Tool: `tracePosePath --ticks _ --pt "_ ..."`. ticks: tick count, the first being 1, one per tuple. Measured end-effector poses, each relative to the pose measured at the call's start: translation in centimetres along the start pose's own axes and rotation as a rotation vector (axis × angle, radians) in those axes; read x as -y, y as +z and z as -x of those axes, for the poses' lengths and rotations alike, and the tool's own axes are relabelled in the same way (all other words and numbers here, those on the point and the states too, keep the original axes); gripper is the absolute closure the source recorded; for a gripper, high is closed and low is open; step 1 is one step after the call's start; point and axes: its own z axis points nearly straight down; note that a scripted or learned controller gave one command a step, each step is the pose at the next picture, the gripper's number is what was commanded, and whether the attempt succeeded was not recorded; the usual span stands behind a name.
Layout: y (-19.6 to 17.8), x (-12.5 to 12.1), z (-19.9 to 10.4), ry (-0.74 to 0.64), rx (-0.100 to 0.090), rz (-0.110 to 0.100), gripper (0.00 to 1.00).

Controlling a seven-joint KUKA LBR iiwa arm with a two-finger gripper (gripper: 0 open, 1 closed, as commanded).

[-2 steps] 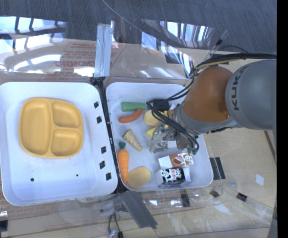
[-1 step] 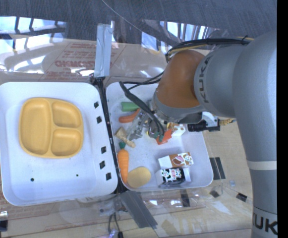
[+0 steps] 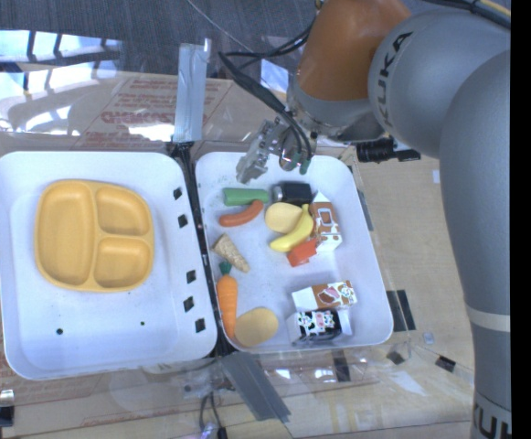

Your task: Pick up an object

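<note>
My gripper [image 3: 272, 156] hangs over the far edge of the right bin [image 3: 367, 245], its fingers spread apart with nothing between them. Just below it lie a green toy vegetable [image 3: 245, 195] and a black block [image 3: 292, 191]. Nearer the bin's middle are a red sausage [image 3: 240, 215], a yellow potato-like piece [image 3: 282, 216], a banana [image 3: 292, 235], a red-and-white carton [image 3: 324, 226] and a small red piece [image 3: 302, 252]. A tan cone-shaped piece [image 3: 231, 253], a carrot [image 3: 228, 304], a round cookie [image 3: 256, 326] and two small cartons [image 3: 322, 311] fill the near part.
The left bin [image 3: 27, 337] holds a yellow divided plate [image 3: 93, 235]. A black hinge strip [image 3: 192, 245] runs between the bins. The big grey arm with its orange band [image 3: 347, 35] fills the upper right. Cardboard and tape lie behind the bins.
</note>
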Motion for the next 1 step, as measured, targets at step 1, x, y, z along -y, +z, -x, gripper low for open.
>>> tracePosePath --ticks 1 --pt "6.81 7.61 -4.16 -0.100 -0.016 -0.006 1.00"
